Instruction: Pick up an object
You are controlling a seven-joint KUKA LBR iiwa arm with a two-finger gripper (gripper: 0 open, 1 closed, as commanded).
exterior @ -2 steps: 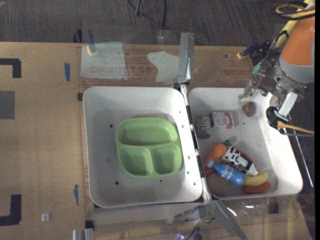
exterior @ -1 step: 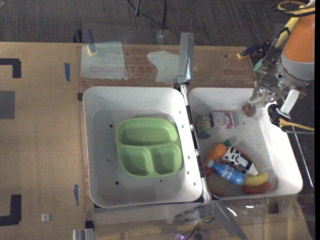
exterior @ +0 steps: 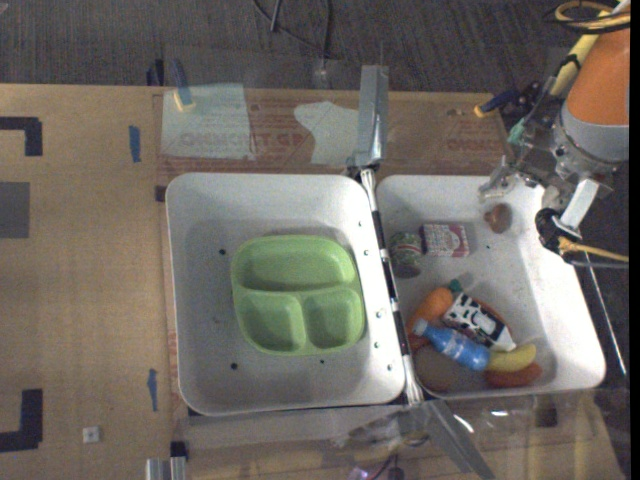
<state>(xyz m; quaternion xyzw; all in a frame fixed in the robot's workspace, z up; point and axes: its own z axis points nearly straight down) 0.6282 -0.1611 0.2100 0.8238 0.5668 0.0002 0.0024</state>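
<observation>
A green three-compartment plastic tray [exterior: 297,293] lies mid-left bin [exterior: 190,268], while the right bin [exterior: 560,308] holds a small pink carton [exterior: 446,239] at 11 o'clock, a blue plastic bottle [exterior: 455,346] at 7 o'clock, and at 1 o'clock the grey gripper [exterior: 540,183], its grasp impossible to tell

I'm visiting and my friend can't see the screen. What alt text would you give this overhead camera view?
A grey and orange robot arm reaches in from the right, above the far corner of the right bin, which holds small toys: a carrot, a blue bottle, a banana, a small box and others. The left bin holds a green divided tray.
</observation>
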